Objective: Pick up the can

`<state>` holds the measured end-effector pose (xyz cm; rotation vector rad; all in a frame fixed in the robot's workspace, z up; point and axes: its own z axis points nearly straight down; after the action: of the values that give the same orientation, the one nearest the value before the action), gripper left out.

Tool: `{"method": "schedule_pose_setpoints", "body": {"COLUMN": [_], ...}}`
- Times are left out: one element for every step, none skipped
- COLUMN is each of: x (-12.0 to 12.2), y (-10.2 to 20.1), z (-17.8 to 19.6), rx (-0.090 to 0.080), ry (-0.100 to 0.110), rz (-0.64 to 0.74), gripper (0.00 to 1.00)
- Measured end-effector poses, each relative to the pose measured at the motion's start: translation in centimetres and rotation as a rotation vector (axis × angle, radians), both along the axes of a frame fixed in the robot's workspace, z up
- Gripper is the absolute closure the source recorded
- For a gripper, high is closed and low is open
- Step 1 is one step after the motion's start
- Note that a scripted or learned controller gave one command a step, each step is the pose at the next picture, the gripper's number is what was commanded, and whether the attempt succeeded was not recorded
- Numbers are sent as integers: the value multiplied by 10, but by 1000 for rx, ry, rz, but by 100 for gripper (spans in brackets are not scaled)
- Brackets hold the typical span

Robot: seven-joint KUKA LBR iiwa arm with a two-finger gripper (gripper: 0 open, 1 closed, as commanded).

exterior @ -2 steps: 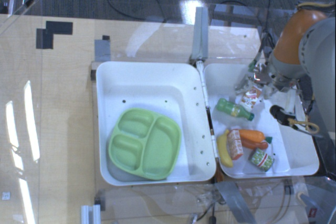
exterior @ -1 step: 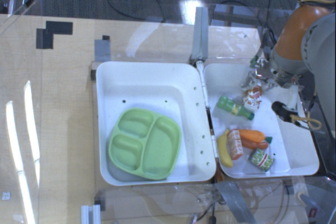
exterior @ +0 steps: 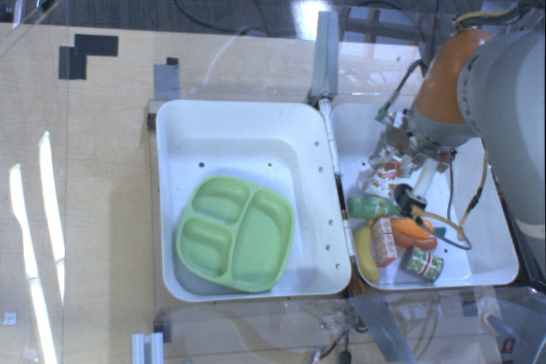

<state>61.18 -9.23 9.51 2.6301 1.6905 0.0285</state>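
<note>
The can [exterior: 424, 263] lies on its side near the front edge of the right bin [exterior: 486, 209]; it is green with a red and white label. My gripper [exterior: 401, 176] hangs low over the middle of that bin, behind the can and a little to its left, clear of it. Under the gripper sits a white and red packet [exterior: 383, 176]; whether the gripper touches it cannot be made out. The grey arm with its orange band [exterior: 444, 89] reaches in from the right and hides the bin's back right part.
Near the can lie an orange carrot [exterior: 416, 231], a red box [exterior: 383, 240], a yellow banana [exterior: 364, 253] and a green bottle [exterior: 368, 206]. The left bin [exterior: 230, 124] holds a green divided plate [exterior: 236, 233]. A cable [exterior: 461, 222] loops beside the gripper.
</note>
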Motion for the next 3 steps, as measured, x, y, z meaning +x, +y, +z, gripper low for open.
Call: {"method": "schedule_pose_setpoints", "body": {"x": [-41, -35, -7], "y": [-19, -17, 46], "z": [138, 165, 208], "rx": [0, 5, 8], "ry": [17, 20, 19], "rz": [118, -304, -444], "gripper": [100, 100, 100]}}
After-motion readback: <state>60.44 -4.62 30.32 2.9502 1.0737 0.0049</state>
